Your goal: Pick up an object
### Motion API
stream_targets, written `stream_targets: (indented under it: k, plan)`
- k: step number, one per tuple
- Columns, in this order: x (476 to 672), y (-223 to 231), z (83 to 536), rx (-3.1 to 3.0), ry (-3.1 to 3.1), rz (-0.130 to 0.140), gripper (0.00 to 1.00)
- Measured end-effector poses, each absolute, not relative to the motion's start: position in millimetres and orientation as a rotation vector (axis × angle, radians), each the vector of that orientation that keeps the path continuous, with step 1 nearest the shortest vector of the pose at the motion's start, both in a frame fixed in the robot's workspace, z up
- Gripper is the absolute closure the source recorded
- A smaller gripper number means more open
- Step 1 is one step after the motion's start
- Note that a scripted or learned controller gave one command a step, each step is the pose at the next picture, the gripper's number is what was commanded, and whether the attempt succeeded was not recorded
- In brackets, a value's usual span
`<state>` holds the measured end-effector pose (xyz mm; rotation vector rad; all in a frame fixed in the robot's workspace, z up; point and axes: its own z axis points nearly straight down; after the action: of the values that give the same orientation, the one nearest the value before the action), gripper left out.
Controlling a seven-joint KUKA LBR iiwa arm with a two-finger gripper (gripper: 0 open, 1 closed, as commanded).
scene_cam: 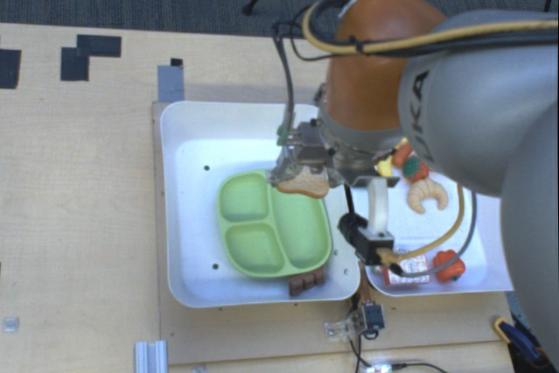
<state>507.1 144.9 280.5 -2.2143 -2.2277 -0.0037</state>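
Note:
My gripper point(295, 172) hangs over the left bin point(188, 188), at the upper right rim of a green divided plate point(272, 227). A tan slice of toast point(306, 185) sits between its fingertips, and the gripper is shut on it. The toast is held flat just above the plate's rim. The arm's orange band and grey wrist cover the strip between the two bins.
A small brown chocolate-like piece point(306, 282) lies against the plate's front edge. The right bin point(489, 279) holds a croissant point(428, 196), an orange and red toy point(406, 160), a red piece point(448, 266) and a small packet point(410, 272).

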Motion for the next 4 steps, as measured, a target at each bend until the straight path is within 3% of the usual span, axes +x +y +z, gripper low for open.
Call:
stream_targets:
  k: [1,2,3,4]
  plan:
    - [546.9,178,180,-2.212,-2.228,0.003,1.0]
    - [487.5,236,204,-2.213,-2.226,0.0,1.0]
    - [488.2,235,215,-2.207,-2.233,0.0,1.0]
    - [537.8,234,210,-2.213,-2.229,-0.001,1.0]
